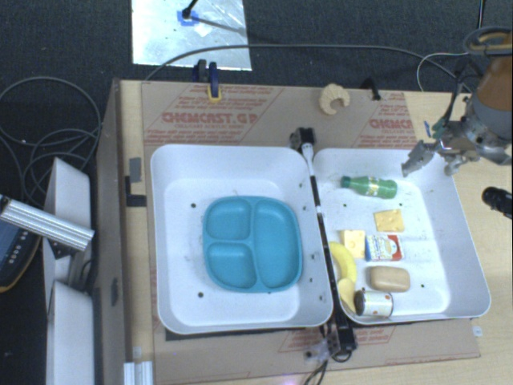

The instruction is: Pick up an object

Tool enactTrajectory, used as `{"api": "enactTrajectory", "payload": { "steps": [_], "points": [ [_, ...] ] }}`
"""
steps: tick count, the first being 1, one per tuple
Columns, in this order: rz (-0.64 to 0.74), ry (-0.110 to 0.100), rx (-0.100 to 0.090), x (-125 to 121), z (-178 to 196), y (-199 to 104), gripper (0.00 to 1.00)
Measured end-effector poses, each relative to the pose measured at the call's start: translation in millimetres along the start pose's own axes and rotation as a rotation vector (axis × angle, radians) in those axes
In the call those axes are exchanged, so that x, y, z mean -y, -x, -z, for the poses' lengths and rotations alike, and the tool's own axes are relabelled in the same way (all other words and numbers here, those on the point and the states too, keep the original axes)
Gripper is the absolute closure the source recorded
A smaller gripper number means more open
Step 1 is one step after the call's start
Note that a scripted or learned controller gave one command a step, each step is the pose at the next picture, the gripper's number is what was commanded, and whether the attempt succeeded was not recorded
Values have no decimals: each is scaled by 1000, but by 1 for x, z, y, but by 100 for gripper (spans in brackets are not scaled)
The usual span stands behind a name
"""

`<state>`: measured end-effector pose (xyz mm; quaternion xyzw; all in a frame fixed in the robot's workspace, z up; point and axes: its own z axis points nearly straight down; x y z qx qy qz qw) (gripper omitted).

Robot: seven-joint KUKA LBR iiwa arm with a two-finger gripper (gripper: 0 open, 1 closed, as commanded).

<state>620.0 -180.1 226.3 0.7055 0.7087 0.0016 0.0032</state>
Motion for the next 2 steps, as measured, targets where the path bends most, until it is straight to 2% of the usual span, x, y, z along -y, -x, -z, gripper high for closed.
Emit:
{"api": "enactTrajectory", "payload": {
  "steps": [1,2],
  "points": [
    [-2,-9,-3,3,-129,-7,0],
    [-3,-7,-2,48,-142,-29,0]
  ]
}}
